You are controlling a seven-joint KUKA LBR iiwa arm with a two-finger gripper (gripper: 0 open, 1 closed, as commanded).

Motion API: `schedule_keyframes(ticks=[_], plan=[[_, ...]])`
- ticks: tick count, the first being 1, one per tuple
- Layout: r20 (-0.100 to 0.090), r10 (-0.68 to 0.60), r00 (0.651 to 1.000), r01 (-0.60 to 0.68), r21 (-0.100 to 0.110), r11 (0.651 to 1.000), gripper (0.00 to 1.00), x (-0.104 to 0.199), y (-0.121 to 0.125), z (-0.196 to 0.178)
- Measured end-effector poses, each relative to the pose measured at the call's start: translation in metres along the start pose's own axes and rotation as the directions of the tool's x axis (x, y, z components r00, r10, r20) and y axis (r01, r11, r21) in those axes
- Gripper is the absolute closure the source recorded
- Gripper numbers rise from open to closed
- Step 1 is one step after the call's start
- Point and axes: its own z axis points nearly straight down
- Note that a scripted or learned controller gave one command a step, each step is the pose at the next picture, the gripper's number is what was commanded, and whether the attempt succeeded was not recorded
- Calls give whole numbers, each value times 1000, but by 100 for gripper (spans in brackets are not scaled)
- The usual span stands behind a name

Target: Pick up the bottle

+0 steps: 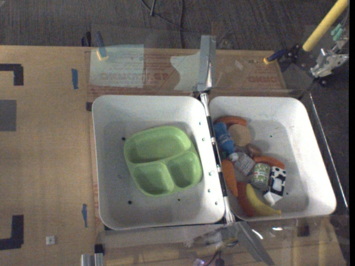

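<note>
The bottle [223, 139], blue with a paler label, lies on its side in the right bin [299, 115], tight against the divider wall that separates it from the left bin [111, 121], which holds a green divided plate [162, 160]. Taking the bottle as the landmark: an orange-red item [230, 120] sits just beyond its far end, a tan rounded piece [240, 134] touches its right side, and toward the near edge follow a small grey packet [242, 163], a carrot [229, 177], a green-labelled can [259, 175], a black-and-white carton [277, 183] and a banana [259, 202], all crowded together. The claw [328, 62] hangs well beyond the bin's far right corner, off the bench; whether it is apart or together I cannot tell. The risks look plain: the bottle's place hard against the wall leaves little room for a finger on that side, so a descent could strike the rim or divider, and the close neighbours could be caught instead or nudge the round bottle into rolling away.
</note>
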Motion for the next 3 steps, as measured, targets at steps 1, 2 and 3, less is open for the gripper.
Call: schedule_keyframes(ticks=[1,2,3], plan=[[-3,173,985,-173,8,985,100,58,3,70],[-5,-37,999,37,6,999,100,68,4,148],[-1,-151,988,151,0,988,100,-8,-2,77]])
